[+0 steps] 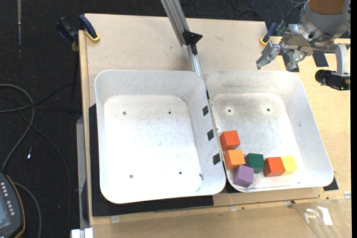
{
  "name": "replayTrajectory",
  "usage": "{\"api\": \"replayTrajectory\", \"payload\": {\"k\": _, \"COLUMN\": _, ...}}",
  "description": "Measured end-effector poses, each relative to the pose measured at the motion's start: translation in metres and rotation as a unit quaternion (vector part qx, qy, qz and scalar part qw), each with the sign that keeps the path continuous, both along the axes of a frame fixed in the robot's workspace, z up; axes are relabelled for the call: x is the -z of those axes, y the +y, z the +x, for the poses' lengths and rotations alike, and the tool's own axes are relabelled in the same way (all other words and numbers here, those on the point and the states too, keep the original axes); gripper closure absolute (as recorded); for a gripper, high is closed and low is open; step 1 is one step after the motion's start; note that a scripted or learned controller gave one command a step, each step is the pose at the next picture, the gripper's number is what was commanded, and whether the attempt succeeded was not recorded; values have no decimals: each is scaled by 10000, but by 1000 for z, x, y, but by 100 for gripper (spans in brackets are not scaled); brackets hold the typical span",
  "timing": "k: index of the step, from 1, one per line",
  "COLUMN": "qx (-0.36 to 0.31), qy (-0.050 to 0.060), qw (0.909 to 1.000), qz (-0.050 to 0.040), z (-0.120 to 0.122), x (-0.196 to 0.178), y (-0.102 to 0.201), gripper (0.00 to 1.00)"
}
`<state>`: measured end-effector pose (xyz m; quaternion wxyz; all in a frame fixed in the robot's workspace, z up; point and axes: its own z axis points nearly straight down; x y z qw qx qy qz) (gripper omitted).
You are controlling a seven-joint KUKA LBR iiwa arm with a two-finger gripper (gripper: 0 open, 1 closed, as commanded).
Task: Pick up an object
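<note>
Wooden bench (145, 47) carried two white bins (150, 136), and above the right bin's far rim the gripper (280, 59) hung with fingers spread, touching and holding nothing.

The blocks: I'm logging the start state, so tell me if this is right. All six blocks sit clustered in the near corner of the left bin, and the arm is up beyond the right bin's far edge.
Not quite: the camera view shows the six blocks clustered in the right bin, not the left. The rest stands: the gripper hangs beyond that bin's far edge.
</note>
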<state>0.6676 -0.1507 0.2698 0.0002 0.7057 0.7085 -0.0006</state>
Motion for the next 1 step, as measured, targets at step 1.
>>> {"api": "replayTrajectory", "payload": {"k": 1, "qx": 45, "qy": 41, "qw": 10000, "qz": 5, "z": -46, "x": 124, "y": -61, "gripper": 0}}
